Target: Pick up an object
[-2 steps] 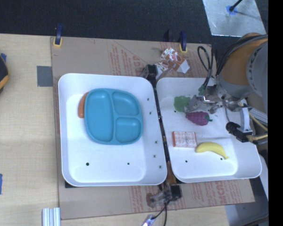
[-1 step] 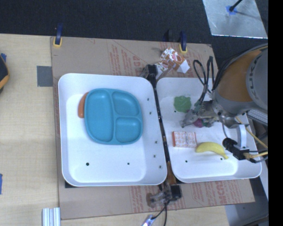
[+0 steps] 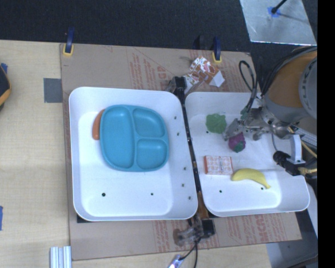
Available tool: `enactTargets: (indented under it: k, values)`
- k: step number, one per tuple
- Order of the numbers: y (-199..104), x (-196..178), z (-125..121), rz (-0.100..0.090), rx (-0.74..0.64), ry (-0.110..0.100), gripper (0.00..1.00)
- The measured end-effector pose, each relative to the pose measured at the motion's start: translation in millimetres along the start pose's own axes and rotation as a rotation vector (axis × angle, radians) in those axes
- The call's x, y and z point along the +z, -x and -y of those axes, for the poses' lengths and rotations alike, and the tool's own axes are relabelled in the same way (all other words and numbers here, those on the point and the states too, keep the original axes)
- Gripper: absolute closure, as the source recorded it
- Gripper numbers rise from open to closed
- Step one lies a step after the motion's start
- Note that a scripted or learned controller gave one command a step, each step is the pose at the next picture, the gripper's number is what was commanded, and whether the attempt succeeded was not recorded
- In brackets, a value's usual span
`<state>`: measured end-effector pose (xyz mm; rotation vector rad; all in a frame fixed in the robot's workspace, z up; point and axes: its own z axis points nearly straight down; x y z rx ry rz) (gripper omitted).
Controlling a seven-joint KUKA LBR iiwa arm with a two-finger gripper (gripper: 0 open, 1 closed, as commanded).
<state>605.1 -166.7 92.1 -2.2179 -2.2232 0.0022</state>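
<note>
Two white bins (image 3: 78, 149) (image 3: 290, 202), one blue divided plate (image 3: 135, 137), one orange item (image 3: 95, 126), one green object (image 3: 215, 122), one purple object (image 3: 237, 143), one banana (image 3: 250, 176), one small packet (image 3: 218, 164).

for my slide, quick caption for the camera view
Gripper poised over purple object in right bin, beside banana.

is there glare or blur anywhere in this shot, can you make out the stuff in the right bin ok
Camera view: even, soft lighting, no strong glare on the white bins; faint shadows under the banana and blue divided plate. The picture is slightly soft overall; the gripper over the purple object blurs into clutter, and the green object lacks detail.
</note>
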Motion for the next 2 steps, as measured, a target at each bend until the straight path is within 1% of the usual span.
enactTargets:
  k: [1,2]
  values:
    - [-25,1,20,0.0,-0.003,-0.002,0.0]
    - [-24,-10,20,0.001,-0.005,-0.004,1.0]
